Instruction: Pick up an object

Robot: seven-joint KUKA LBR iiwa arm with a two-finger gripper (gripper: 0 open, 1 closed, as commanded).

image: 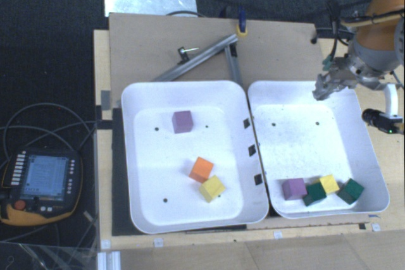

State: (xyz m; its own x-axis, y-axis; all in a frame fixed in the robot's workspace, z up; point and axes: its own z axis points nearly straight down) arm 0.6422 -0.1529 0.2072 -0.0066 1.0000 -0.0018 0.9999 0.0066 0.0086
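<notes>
Metal tool (321, 90) over smooth white right bin (373, 164), grip unclear, matte cubes (294, 188)

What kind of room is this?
Probably a robot lab: a robot arm reaches over two white bins holding colored blocks, and a control pendant lies nearby.

left bin (136, 136): three blocks, one (182, 121) toward the back, two touching nearer the front | right bin (373, 164): four blocks in a row along front wall | jaws (321, 90) above right bin's back edge
</notes>
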